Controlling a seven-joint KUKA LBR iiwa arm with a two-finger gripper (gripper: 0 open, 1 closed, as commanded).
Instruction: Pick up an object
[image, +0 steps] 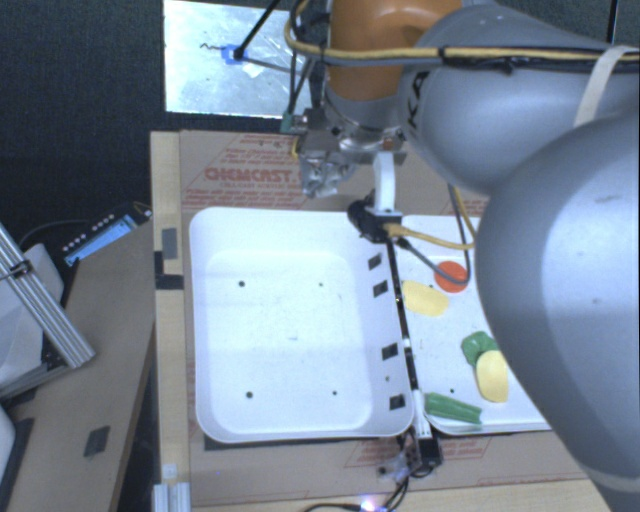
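My gripper (322, 178) hangs over the cardboard just beyond the far rim of the left bin (215, 300), which has a bare white floor. Nothing shows under or in it. The right bin (440, 340) holds several small objects: an orange-red round piece (453, 275), a yellow piece (424, 299), a green piece (478, 345) touching a second yellow piece (492, 378), and a long green piece (452, 408) at the near rim. The grey arm (540, 220) covers most of the right bin.
Both bins rest on a cardboard sheet (235, 170). A black strip with clips (392, 310) runs between them, and a yellow cable (435, 240) crosses the right bin's far end. An aluminium rail (40, 310) and a blue-black device (100, 235) lie off to the left.
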